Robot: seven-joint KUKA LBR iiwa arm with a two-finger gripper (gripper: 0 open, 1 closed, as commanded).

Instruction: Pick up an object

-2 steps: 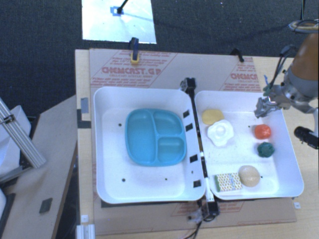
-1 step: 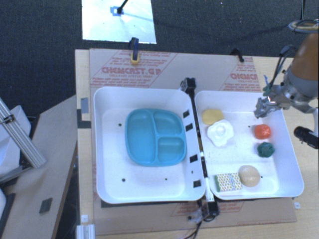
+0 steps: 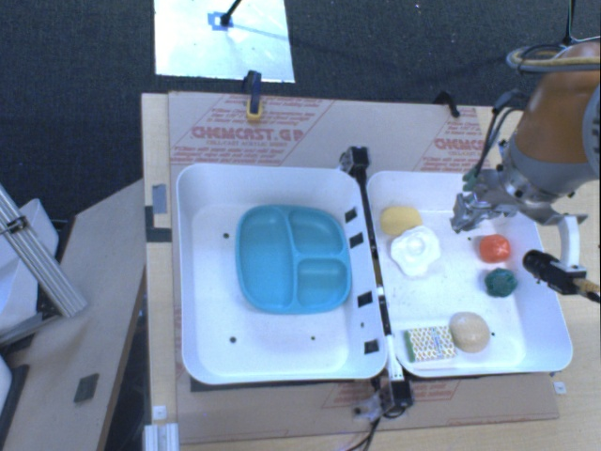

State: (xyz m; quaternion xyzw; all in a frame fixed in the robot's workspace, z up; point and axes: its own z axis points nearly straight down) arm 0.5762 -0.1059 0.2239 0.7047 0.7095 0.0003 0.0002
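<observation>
1. The red-orange object (image 3: 494,248) lies in the right bin (image 3: 554,346), just right of the white fried-egg toy (image 3: 415,251).
2. Around the egg: yellow piece (image 3: 400,220) above, teal lump (image 3: 500,283) right, beige ball (image 3: 470,331) and patterned block (image 3: 430,343) below.
3. The end effector (image 3: 467,210) hovers above-right of the egg, holding nothing; its spread cannot be told.
4. A blue tray (image 3: 291,257) sits in the left bin (image 3: 202,346).

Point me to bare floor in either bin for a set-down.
Left bin: bare strips border the blue divided tray, widest in front. Right bin: crowded around the white fried-egg toy and orange ball; a patch lies behind the beige ball.
</observation>
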